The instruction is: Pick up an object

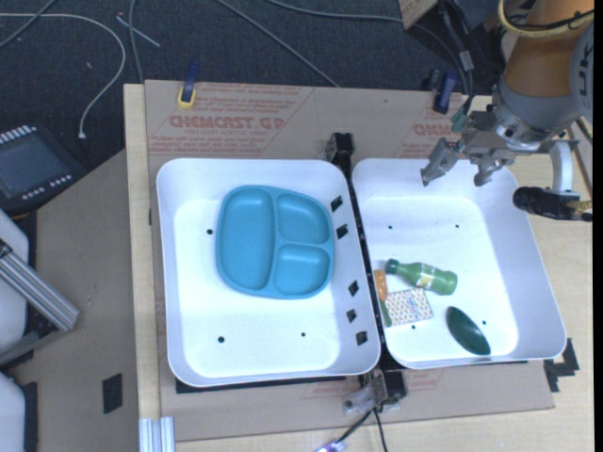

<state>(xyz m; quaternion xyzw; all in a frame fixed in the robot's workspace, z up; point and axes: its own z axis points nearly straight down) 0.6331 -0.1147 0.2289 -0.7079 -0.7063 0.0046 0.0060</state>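
Observation:
My gripper (pixel 456 176) hangs open over the far edge of the right bin (pixel 528 252), with nothing between its fingers. Well below it, near that bin's front left, lies a small green bottle (pixel 422 274) on its side. A patterned flat packet (pixel 408 306) rests just in front of the bottle, and a thin orange piece (pixel 380 283) sits against the bin's left wall. A dark green oval object (pixel 467 330) lies at the front right of the group. All of these are apart from the gripper.
A blue divided plate (pixel 275 241) lies in the left bin (pixel 179 281). Black clips (pixel 340 145) join the two bins along the middle. Loose cables (pixel 113 26) run on the dark floor behind the bench.

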